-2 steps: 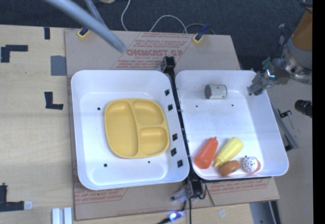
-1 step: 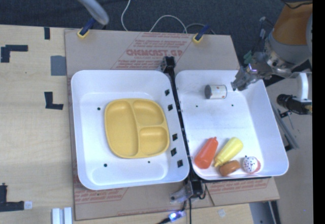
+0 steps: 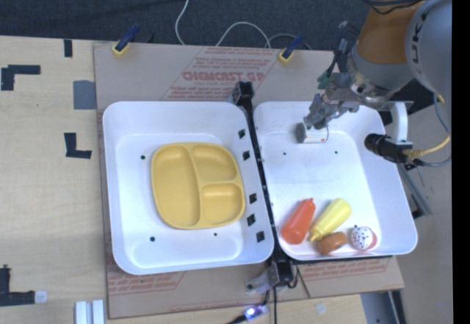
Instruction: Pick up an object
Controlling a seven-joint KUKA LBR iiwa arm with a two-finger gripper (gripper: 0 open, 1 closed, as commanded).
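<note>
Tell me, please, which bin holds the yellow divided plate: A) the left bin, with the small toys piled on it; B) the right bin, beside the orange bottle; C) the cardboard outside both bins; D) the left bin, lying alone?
D: the yellow divided plate lies flat in the left bin, while the orange bottle and the other small items sit in the right bin, near its front edge.

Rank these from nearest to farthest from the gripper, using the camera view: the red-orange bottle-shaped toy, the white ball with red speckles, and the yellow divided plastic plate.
Measured from the gripper at the right bin's far side:
1. Red-orange bottle-shaped toy, right bin, near edge.
2. White ball with red speckles, right bin, near right corner.
3. Yellow divided plastic plate, left bin, centre.
Items 2 and 3 are nearly tied.
</note>
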